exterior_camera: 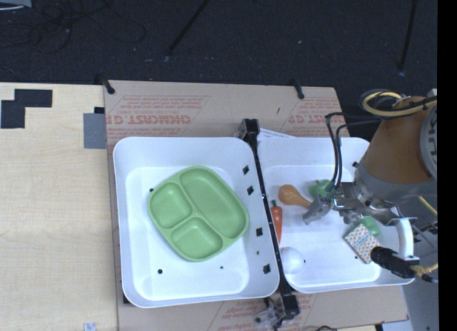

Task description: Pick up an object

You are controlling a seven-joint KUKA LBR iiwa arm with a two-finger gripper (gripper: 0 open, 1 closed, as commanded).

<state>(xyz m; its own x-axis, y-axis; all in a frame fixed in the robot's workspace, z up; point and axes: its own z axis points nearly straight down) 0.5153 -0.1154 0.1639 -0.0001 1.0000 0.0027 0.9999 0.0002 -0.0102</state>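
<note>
The grey arm's two-finger gripper hangs low in the right-hand shallow white bin, near a tan, rounded wooden piece and a small green item. Whether it has closed on anything I cannot tell. Nothing looks lifted, so the pick seems still undone.

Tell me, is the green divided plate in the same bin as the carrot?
No, the green divided plate lies alone in the left bin, while the carrot lies in the right bin against the divider.
</note>
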